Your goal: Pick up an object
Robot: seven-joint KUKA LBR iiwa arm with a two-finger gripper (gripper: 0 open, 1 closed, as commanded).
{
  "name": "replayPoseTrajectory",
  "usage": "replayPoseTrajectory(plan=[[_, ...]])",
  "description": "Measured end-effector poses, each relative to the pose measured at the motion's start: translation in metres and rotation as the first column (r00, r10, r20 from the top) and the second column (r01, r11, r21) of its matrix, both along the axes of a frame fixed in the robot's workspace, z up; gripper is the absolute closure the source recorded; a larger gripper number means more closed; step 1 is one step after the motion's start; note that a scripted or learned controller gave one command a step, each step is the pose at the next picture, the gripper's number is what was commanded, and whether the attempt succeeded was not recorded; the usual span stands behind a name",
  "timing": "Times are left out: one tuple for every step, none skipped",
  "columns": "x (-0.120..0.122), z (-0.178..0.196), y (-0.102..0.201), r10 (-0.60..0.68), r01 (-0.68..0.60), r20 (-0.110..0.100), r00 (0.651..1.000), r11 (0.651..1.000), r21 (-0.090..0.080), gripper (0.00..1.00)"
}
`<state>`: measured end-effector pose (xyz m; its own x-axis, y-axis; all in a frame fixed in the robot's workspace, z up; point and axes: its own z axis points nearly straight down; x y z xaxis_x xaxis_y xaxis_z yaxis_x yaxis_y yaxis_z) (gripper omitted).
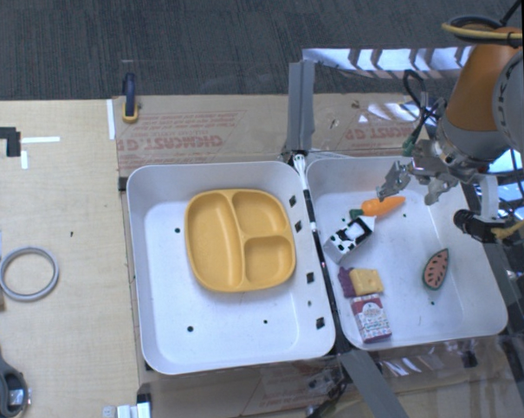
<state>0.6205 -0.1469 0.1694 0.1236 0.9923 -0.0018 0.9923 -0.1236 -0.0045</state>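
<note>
Step in hand: approach, nothing grasped yet.

Gripper (414, 184) hangs over right bin (475, 324), near its far edge, fingers spread, nothing between them.

Toy carrot (381, 206) lies just beside near-left fingertip, toward far-left part of bin floor.

Watermelon slice (435, 269) sits by right edge; black-and-white toy (350, 235), cracker (366, 281), red packet (371, 319) along left edge.

Yellow divided plate (240, 239) sits in left bin (164, 338).

Next move likely: shift over carrot, descend, straddle it, close.

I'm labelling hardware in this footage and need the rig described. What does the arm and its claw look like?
The arm is a thick rounded body, grey with a broad orange band above the wrist. Black cables loop along its side down toward the wrist. The claw is a compact silver-grey metal assembly with two slim fingers. No lettering or markings are readable.
</note>
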Motion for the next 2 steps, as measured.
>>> replayPoseTrajectory(plan=[[-0.016,-0.066,0.021,-0.015,0.015,0.007,1.000,1.000,-0.001,0.00],[-0.013,-0.078,0.021,-0.076,0.076,0.003,0.997,0.997,0.000,0.00]])
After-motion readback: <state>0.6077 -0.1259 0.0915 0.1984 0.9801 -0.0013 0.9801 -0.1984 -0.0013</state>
